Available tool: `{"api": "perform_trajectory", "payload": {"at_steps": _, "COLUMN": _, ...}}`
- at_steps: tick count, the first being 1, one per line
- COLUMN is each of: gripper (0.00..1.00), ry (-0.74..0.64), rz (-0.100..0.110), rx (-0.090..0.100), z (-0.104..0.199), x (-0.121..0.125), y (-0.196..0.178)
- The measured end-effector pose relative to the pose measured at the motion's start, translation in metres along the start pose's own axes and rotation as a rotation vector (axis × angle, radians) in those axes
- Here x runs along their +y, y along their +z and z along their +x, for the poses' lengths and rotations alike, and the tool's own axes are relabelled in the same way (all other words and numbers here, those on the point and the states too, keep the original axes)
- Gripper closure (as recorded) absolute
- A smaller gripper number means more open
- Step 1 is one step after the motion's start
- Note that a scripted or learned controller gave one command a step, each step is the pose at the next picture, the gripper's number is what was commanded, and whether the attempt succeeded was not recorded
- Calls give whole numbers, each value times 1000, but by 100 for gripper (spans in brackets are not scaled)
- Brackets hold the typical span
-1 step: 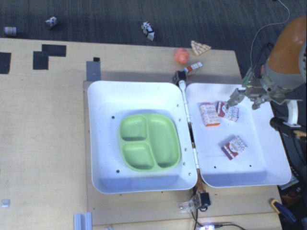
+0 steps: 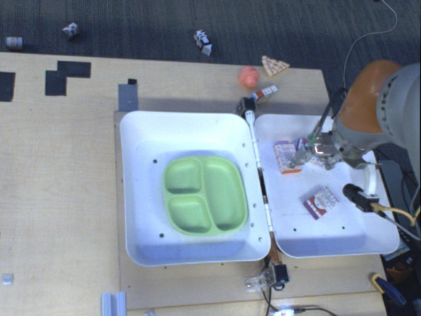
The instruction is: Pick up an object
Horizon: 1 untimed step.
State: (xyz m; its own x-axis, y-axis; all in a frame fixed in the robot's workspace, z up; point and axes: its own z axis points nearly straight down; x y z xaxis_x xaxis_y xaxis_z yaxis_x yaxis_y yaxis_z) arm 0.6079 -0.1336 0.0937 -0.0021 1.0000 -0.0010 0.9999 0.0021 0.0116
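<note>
We see the end effector [image 2: 309, 151] low in the right bin [image 2: 342, 239], near its far edge. We cannot tell if it is open or closed. One small white packet [image 2: 285, 157] lies just beside it, toward the left bin [image 2: 141, 176]. One red packet [image 2: 320, 202] lies nearer the bin's front edge. One green tray [image 2: 204, 193] sits in the left bin. There are two bins on the table [image 2: 59, 196].

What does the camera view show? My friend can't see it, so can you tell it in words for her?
A grey robot arm reaches in from the right, its gripper low over a small packet in the right white bin. A second small packet lies nearer the front of that bin. The left white bin holds a green divided plate.
</note>
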Motion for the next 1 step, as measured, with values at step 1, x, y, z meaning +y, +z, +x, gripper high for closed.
{"api": "perform_trajectory", "payload": {"at_steps": 1, "gripper": 100, "ry": -1, "rz": -6, "rx": 2, "z": 1, "x": 2, "y": -12}}
